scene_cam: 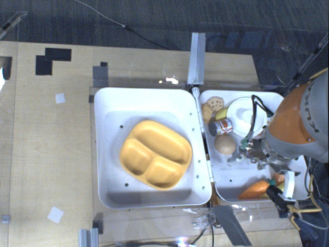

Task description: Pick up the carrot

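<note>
The orange carrot (255, 190) lies near the front edge of the right bin (226, 184), with its green end pointing right beneath the arm. My gripper (248, 154) hangs over the middle of that bin, a little behind the carrot and apart from it. It is just right of a round beige roll (224, 144). The arm's grey wrist and orange band (290, 120) cover the right part of the bin.
In the right bin's back half are cookies (213, 106), a small can (222, 127), a yellow piece (221, 114) and a white cup (244, 116). The left bin (110, 133) holds a yellow divided plate (155, 153). A metal divider (204, 143) separates the bins.
</note>
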`<state>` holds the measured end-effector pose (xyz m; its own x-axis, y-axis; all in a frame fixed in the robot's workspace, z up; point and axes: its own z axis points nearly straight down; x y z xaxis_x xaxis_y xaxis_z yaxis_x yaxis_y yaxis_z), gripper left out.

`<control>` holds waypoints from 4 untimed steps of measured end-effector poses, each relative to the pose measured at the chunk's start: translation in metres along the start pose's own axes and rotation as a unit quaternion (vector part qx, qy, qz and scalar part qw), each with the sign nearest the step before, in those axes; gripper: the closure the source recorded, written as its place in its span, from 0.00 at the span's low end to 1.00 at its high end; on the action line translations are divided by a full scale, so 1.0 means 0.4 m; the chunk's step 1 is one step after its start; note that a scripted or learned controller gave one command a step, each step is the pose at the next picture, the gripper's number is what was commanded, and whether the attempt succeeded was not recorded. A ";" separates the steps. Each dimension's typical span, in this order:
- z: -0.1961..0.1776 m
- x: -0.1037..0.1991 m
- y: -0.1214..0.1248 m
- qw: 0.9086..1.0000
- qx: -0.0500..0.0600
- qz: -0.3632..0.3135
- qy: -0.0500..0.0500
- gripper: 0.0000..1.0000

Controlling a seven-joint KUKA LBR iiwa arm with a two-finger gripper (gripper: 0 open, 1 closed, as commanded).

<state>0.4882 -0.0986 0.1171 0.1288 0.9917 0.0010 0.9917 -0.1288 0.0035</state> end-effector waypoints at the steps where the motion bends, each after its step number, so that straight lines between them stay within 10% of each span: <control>1: -0.038 -0.028 0.004 1.000 -0.001 0.003 0.000 0.00; 2: -0.014 -0.076 0.007 0.980 0.001 0.201 -0.001 0.00; 3: -0.012 0.021 -0.004 0.971 0.001 0.240 0.000 0.00; 4: -0.038 0.023 0.000 0.972 0.000 0.236 0.000 1.00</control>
<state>0.4896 -0.0896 0.1322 0.5690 0.8223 0.0030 0.8223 -0.5690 0.0034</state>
